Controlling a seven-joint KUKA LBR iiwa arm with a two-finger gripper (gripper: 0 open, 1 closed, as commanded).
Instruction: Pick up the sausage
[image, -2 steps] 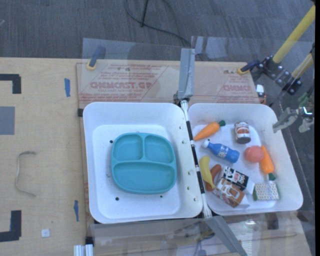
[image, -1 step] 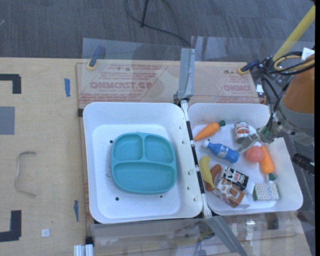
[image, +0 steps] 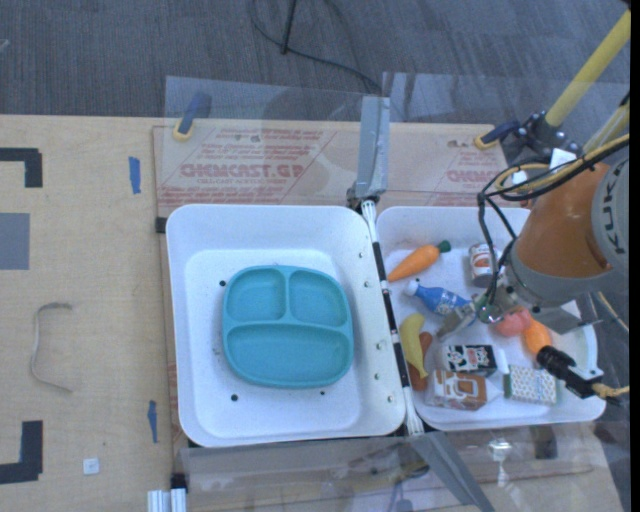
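Note:
The sausage (image: 424, 360), a short red-brown piece, lies in the right bin (image: 590, 405) near its left wall, pressed against a yellow banana (image: 411, 334). My gripper (image: 466, 316) hangs low over the middle of that bin, just below a blue bottle (image: 440, 297) and up and to the right of the sausage, apart from it. Nothing shows in its grasp. The grey arm with its orange band (image: 560, 240) reaches in from the right and hides part of the bin's right side.
The right bin also holds a carrot (image: 415, 260), a small can (image: 482, 263), several small cartons (image: 470, 358) along the front, and pink and orange toy foods (image: 525, 328) under the wrist. A teal divided plate (image: 288, 326) lies in the left bin (image: 190, 300).

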